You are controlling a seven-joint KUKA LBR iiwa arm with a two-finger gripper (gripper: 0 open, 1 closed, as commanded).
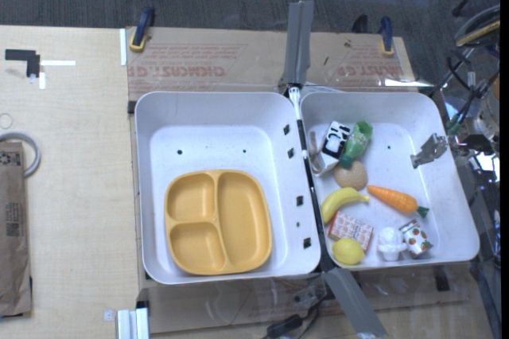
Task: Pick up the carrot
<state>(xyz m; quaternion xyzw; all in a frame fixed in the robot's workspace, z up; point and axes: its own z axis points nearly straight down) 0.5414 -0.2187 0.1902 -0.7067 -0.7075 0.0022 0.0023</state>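
The bench (64, 194) bears two shallow white bins side by side, most likely set so that a thing taken from one can be put in the other. The left bin (159, 122) holds a yellow divided plate (217, 220), lying flat toward its near side with its three compartments bare, which looks like a ready landing place. The right bin (445, 194) gathers all the small things toward its left and near parts, and they crowd one another, so any grasp there has neighbours to mind. The carrot (393, 198) lies flat near the middle of this bin, slanting with its thick end toward the banana (342, 201) and its green tip toward the right wall; it seems apart from the banana, with bare white floor on its far side and to its right, which by my judgement leaves room for a descent from above. Nearer the front sit a red and white packet (351, 229), a lemon (348, 251), a small white cup (389, 243) and a little patterned carton (415, 239); farther back lie a green bottle (355, 141) and a brown round thing (351, 174). The gripper (429, 150) hangs over the right bin's far right part, well apart from the carrot, and nothing lies between its fingers; how wide they stand I cannot tell at this size.
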